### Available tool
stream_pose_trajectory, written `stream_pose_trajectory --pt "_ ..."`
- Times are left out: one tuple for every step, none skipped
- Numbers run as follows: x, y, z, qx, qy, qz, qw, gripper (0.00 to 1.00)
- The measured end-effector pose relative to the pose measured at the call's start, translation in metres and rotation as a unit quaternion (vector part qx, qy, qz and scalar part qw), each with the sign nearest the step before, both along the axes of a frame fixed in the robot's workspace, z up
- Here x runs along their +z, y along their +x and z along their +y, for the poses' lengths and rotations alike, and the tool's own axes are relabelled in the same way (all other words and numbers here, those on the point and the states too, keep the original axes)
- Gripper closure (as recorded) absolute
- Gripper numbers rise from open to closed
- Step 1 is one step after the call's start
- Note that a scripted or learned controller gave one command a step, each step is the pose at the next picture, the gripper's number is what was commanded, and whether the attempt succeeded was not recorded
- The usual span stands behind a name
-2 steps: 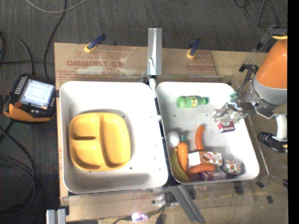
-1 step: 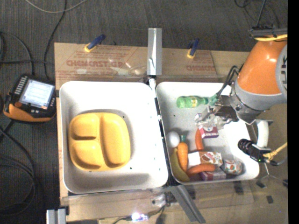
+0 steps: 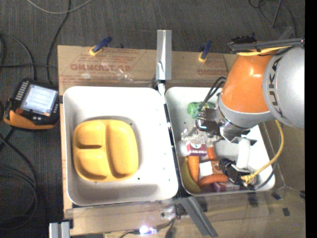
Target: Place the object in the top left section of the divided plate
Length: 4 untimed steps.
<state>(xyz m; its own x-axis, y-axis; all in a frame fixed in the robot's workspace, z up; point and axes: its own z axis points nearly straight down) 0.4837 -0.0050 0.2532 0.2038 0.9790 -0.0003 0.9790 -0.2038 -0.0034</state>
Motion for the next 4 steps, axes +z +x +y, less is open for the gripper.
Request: stream_pose_trajectory --pt "-0.034 0.010 0.059 0.044 -0.0006 0.001 0.9990 1.00" --pt "-0.051 0.059 0.109 0.095 -0.0017 0.001 0.9954 1.00" --pt "-0.038 0.017 0.168 0.156 -0.0009 0.001 0.9878 1.00" --pt "-0.025 0.000 0.213 0.189 -0.0006 0.000 0.9819 1.00"
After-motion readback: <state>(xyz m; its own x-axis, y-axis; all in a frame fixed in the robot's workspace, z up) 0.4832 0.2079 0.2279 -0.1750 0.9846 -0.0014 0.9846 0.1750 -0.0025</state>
